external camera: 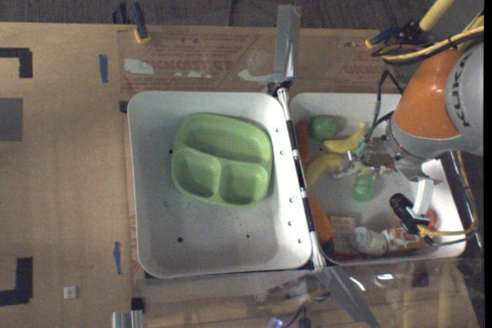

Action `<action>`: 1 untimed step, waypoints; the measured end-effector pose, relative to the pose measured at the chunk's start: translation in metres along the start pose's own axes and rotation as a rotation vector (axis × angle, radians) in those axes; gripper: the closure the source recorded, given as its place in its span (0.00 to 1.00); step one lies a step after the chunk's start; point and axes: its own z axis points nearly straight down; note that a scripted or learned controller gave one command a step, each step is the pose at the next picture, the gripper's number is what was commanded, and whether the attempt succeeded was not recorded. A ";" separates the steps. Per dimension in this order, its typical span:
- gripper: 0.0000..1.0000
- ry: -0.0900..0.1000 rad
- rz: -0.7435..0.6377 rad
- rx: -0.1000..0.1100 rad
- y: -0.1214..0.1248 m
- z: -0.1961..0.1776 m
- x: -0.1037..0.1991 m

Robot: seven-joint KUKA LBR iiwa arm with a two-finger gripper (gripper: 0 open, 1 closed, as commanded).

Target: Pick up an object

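light green tray (222, 158) in a white bin (150, 188), yellow banana (346, 142) and a green cup (363, 187), orange band (429, 104) on the grey arm (465, 100)

**Counting what is lying in the two bins**

You are looking at two white bins: the left bin (154, 242) and the right bin (453, 246). One green divided tray (223, 159) is lying in the left one, well away from the gripper (367, 162). It is showing three compartments.

Around the gripper you are seeing one green block (324, 126) just beyond it, two yellow banana-shaped pieces (347, 142) beside it, and one small green cup-like item (363, 187) just under it. One orange-red strip (303, 144) is lying further off by the dividing wall. Near the front wall one bottle-like item (382, 241) is lying on its side; the rest there is too cluttered to count.
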 end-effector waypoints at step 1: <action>1.00 -0.006 0.004 -0.005 0.001 -0.011 -0.003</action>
